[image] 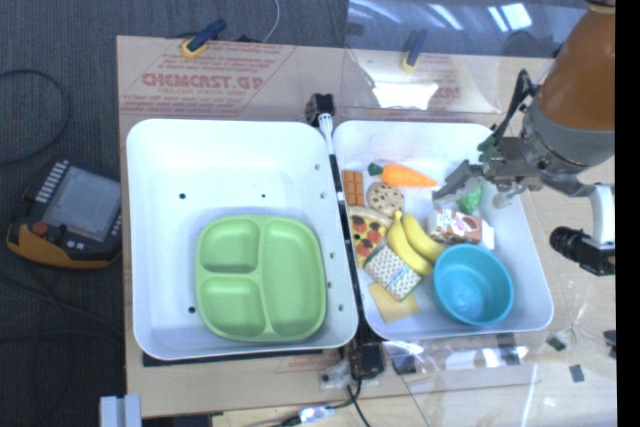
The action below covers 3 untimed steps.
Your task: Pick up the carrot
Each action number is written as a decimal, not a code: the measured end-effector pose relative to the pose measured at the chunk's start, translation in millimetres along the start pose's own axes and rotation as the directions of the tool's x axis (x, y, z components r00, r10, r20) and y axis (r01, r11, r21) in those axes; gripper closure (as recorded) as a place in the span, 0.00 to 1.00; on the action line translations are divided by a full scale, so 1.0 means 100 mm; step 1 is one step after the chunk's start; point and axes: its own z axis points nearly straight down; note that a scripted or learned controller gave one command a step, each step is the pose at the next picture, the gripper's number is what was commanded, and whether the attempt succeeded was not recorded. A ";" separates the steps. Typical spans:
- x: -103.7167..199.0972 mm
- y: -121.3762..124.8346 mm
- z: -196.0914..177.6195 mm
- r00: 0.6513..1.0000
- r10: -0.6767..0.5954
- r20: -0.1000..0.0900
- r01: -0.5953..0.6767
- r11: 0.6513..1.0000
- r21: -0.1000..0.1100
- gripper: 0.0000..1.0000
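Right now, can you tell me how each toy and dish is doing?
carrot: lying flat in the right bin, not held
tool: hovering above the right bin, to the carrot's right
bananas: lying beside the blue bowl
blue bowl: upright, nothing visible inside
green plate: flat in the left bin, compartments bare

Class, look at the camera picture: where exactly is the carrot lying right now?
The carrot lies in the right bin, near its far wall, just above the round cookie and the bananas, left of the hand.
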 end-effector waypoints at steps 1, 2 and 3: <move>0.50 0.76 0.93 0.959 0.285 0.001 -0.285 0.959 0.007 0.00; -0.02 0.89 1.66 0.955 0.296 0.003 -0.296 0.955 0.002 0.00; 0.07 1.36 1.84 0.868 0.496 0.008 -0.496 0.868 0.015 0.00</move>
